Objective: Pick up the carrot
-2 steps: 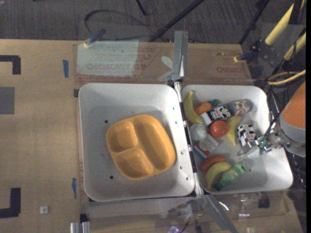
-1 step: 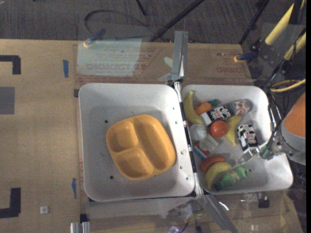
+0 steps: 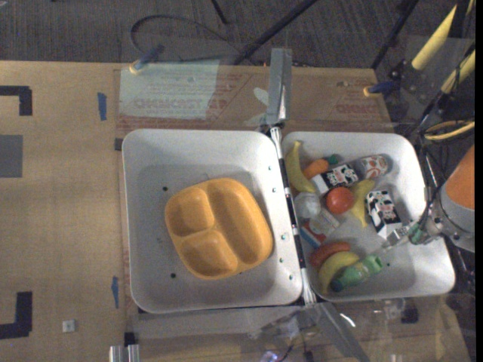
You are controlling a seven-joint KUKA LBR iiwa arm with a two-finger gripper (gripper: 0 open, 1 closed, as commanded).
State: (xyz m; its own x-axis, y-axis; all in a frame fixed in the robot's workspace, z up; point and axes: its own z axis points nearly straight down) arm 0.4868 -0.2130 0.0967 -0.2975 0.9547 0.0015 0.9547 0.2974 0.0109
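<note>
— Where's the carrot [image 3: 316, 167]?
— Far left of the right bin [image 3: 436, 276], a stubby orange piece with a green tip beside the curved banana [image 3: 296, 170].
— And the gripper [image 3: 402, 235]?
— Over that bin's right side; fingers too blurred to tell. A glossy orange sectioned plate [image 3: 218, 227] sits in the left bin [image 3: 143, 202] on a wooden bench [image 3: 60, 225].

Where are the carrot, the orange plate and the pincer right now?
carrot [image 3: 317, 167]: camera view, on its orange body, near the top of the right bin.
orange plate [image 3: 219, 227]: camera view, on the ridge where its compartments meet, in the left bin.
pincer [image 3: 398, 235]: camera view, midway between its fingertips, over the right bin.
</note>
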